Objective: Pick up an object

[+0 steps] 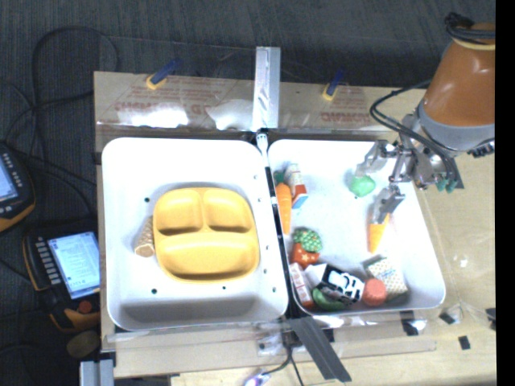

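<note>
Gripper (385, 185) poised over the right bin (430, 252), fingers spread and holding nothing, one beside the green object (362, 186), the other just above the small orange carrot (376, 236). Likely fault: closing between the two candidates and gripping neither, or nudging one aside. No writing is legible on any item.

We see two shallow white bins (121, 240) of smooth, slightly glossy plastic, a yellow compartment tray (206, 233) of satin plastic, a pale wooden surface (467, 240), and dark matt carpet floor (161, 14).
</note>
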You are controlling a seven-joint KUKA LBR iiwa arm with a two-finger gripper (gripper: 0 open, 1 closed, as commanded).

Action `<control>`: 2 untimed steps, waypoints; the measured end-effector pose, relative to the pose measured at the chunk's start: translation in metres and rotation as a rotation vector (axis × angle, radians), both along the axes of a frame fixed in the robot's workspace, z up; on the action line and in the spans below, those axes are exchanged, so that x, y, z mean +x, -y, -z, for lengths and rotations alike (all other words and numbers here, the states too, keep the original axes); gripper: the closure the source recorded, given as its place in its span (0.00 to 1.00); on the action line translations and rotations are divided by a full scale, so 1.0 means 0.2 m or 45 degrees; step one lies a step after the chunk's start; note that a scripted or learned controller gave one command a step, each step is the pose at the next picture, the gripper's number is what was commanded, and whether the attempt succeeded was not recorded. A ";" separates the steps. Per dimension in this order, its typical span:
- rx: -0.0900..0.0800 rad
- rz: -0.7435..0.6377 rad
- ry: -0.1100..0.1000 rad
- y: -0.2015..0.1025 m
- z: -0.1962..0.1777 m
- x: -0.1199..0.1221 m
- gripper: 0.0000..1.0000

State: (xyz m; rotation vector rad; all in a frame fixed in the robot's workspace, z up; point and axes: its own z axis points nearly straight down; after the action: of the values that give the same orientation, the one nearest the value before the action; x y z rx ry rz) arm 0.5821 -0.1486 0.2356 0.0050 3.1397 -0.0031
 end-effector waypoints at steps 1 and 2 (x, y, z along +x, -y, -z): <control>-0.001 -0.087 0.001 0.14 0.71 -0.09 0.00; -0.003 -0.223 0.012 0.26 0.73 0.38 0.00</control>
State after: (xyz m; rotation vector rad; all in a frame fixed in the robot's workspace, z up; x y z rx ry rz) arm 0.6579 -0.2015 0.0888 -0.2683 3.1187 -0.0071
